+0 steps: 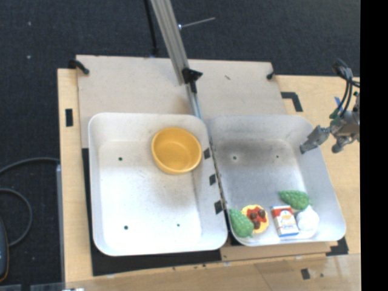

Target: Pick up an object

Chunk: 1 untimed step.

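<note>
Closest to me, along the near edge of the right bin point(315, 180), I see a small cluster of objects: a green leafy piece point(240, 224) at the near left corner, touching a round yellow toy with red spots point(256, 217), then a small red and white carton point(284, 220), and a white rounded object point(307, 219) just beside it. A second green leafy piece point(294, 198) lies right behind the carton and the white object. None of these is between any fingers; all of them rest on the bin floor. In the left bin point(109, 180), toward its far side, I have a yellow bowl point(176, 150) sitting upright, well apart from the cluster. Further out, at the far right rim of the right bin, the gripper point(315, 137) hangs with cables behind it; from here I cannot tell how its fingers stand. Beyond the bins a metal camera post point(173, 38) slants up from the bench point(133, 83).
</note>
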Each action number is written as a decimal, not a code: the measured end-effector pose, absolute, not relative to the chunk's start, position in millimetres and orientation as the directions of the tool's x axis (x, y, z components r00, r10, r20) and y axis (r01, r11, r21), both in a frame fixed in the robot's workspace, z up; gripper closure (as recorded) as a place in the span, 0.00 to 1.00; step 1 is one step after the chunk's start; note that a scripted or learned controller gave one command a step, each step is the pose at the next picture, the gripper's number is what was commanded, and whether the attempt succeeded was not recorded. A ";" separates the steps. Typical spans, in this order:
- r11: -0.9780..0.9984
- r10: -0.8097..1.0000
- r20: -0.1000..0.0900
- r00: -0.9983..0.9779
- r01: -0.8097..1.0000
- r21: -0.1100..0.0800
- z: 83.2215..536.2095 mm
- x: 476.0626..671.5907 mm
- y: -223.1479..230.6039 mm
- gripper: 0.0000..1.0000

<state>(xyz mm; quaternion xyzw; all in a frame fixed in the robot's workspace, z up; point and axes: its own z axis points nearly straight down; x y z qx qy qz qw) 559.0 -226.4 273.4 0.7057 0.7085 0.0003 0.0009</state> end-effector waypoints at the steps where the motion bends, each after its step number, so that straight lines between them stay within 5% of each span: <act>1: 0.004 1.000 -0.001 -0.004 1.000 0.001 273.4 558.9 -226.4 0.00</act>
